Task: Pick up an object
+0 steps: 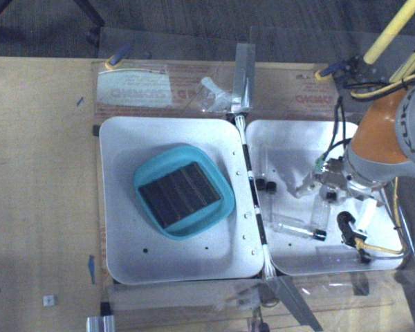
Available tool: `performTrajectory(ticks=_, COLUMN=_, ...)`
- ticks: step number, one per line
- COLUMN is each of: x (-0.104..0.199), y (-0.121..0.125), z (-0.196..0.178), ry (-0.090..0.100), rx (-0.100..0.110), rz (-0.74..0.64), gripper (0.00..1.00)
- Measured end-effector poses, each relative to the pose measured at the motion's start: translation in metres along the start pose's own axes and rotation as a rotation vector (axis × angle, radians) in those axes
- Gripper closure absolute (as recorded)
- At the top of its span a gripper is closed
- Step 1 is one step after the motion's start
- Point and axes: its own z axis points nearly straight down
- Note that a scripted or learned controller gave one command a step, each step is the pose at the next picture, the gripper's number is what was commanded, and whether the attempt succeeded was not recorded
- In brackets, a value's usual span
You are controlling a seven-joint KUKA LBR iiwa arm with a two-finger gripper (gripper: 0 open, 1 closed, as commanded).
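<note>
Two shallow white bins sit side by side on a tan wooden bench, their inner rims touching along a central seam. The left bin, smooth and round-cornered, carries a teal dish, a rounded-square tray of glossy plastic turned at an angle, with a dark ribbed slab lying flat in its hollow. The dish rests mid-bin, well apart from the walls, which probably leaves room for an approach from above.

The right bin holds smaller, harder-to-read items: two clear tube-like pieces with black caps, one upright-looking near the seam, the other lying on its side toward the near wall. Their transparency makes outlines faint.

The gripper hangs low over the right bin's middle, beneath the grey wrist and orange band, presumably placed to descend on the clear pieces just beside it. Whether it is spread or closed cannot be told; nothing visibly sits in its grasp, so the pick appears unfinished.
</note>
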Motion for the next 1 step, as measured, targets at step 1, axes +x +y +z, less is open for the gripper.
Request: performTrajectory(ticks=1, x=-0.0358, y=0.0642, z=0.0004, ry=0.006, rx=0.003, rz=0.061, gripper=0.0)
